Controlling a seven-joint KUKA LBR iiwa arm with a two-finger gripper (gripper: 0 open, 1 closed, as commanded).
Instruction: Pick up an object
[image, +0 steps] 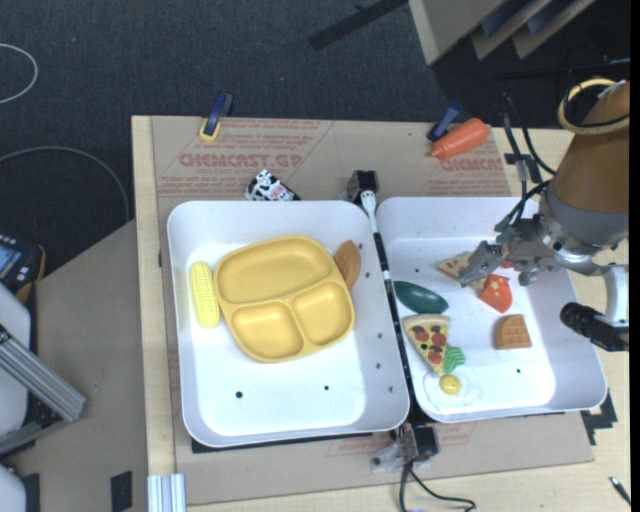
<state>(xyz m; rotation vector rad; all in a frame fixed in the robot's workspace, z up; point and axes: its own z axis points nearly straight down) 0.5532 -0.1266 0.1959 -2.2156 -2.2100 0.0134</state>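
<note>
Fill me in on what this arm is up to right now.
The arm's gripper is down in the right bin, over the toy food near a red piece and a pizza slice at the back. Nothing is visibly between its fingers. A second pizza slice, a green leaf, a waffle and a fried egg lie nearby. The left bin holds a yellow divided plate and corn.

You have two white bins (190, 330). The left one holds one yellow divided plate (283, 297), one corn cob (204, 294) and one brown piece (348, 263). The right one holds one pizza slice (430, 338), one fried egg (451, 383), one green leaf (420, 296), one red piece (496, 291) and one waffle (511, 332).
</note>
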